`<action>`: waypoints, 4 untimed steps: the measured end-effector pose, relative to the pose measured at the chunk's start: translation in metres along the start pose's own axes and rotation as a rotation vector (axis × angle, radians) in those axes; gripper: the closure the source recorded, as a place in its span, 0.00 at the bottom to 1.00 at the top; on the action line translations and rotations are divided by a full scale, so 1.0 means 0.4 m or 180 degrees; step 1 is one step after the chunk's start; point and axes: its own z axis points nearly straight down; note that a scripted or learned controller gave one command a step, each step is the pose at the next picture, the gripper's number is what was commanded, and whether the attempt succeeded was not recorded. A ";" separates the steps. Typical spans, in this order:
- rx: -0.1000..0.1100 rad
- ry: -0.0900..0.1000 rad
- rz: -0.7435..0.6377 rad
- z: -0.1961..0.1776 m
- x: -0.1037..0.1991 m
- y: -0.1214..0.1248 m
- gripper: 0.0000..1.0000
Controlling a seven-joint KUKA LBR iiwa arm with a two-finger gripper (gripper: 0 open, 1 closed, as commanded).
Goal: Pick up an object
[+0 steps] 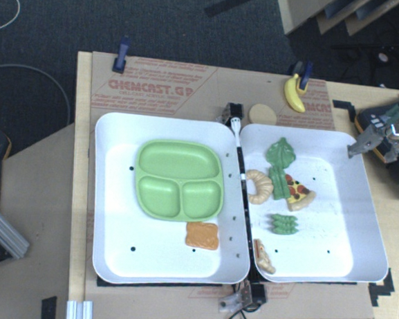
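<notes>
step: approach, nothing picked yet | my pincer (369, 141) hung at the right bin's (360, 225) far right rim, fingers' state unclear | targets: croissant (259, 185), pizza slice (298, 191) in that bin | next: swing left, descend over one

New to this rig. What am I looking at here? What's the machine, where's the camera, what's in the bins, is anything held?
One fixed camera looks down at a slant on a bench with two shallow white bins. The machine is a robot arm reaching in from the right; its gripper hovers at the right bin's far right rim, with nothing visible between its fingers. The left bin holds a green divided tray and an orange toy block. The right bin holds toy food: a green leafy piece, a croissant, a pizza slice, a small green piece and a tan piece at the near rim. A toy banana lies outside, behind the bins.
</notes>
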 end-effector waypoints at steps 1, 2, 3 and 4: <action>-0.0014 -0.0006 -0.0004 -0.028 0.000 0.002 1.00; 0.0043 0.0016 -0.0004 0.484 -0.038 0.129 1.00; -0.0028 0.0000 -0.0027 0.480 0.285 0.042 1.00; -0.0044 -0.0006 0.0002 0.454 0.270 0.045 1.00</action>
